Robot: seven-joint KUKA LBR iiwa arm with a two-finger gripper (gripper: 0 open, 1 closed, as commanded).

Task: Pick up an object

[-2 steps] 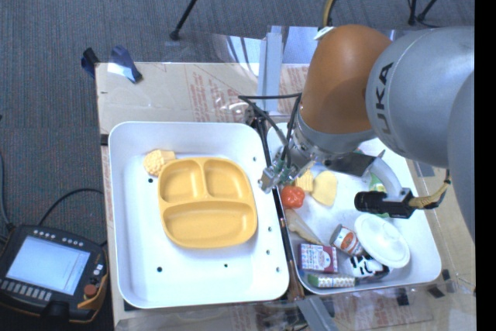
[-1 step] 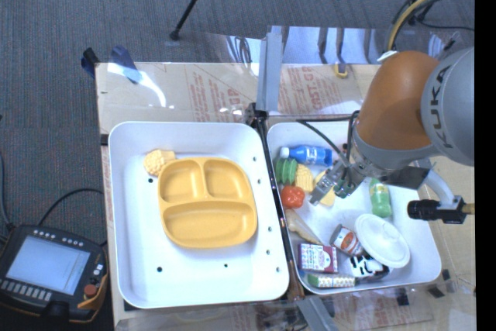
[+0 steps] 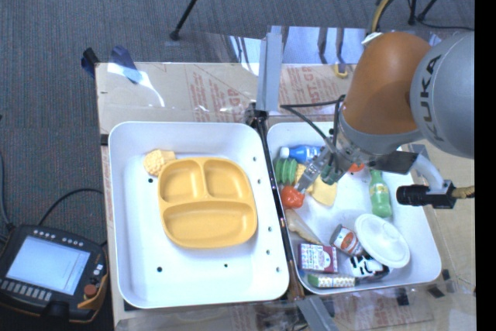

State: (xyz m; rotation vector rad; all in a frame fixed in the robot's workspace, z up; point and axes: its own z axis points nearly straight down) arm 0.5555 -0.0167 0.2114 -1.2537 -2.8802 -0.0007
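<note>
In right bin (image 3: pixel 428 248) | tool (image 3: pixel 316 173) above items | grip state: cannot tell

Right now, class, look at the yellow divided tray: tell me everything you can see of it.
The yellow divided tray looks like matte plastic, squarish with rounded corners. Raised ridges split it into three wells: two smaller ones at the far side, one wide one nearer the camera. It lies flat in the left white bin, turned slightly askew. A small pale yellow item sits against its far left corner.
</note>
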